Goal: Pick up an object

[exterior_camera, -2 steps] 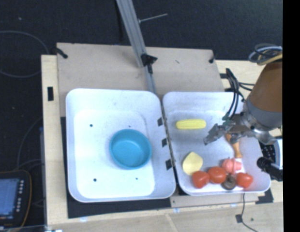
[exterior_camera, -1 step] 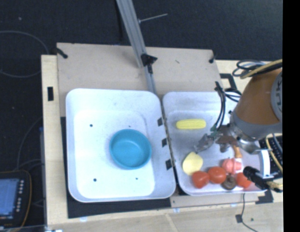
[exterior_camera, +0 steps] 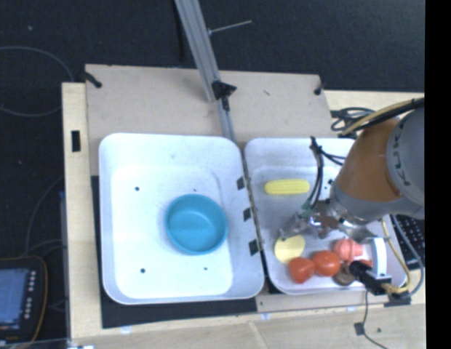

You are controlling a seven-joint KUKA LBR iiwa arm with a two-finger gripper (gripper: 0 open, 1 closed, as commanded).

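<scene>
Over the right bin (exterior_camera: 262,167), the gripper (exterior_camera: 307,225) is hanging just above the pale yellow piece (exterior_camera: 289,249), and whether it is spread or closed I cannot tell; it should be coming straight down, centred on that one piece, avoiding the red ones beside it. I am counting two bins, one blue bowl (exterior_camera: 196,224) in the left bin (exterior_camera: 124,158), and in the right bin one corn cob (exterior_camera: 286,187), one pale yellow piece, two red pieces (exterior_camera: 314,265) and one pink piece (exterior_camera: 349,249).

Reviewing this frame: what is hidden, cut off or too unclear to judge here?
- Gripper: in the camera view the fingers are small and blurred under the wrist, so their state is unclear.
- Pink object: partly covered by the arm; its shape is unclear.
- Right bin: the arm hides its right side.
- Yellow round item: too blurred to identify.
</scene>
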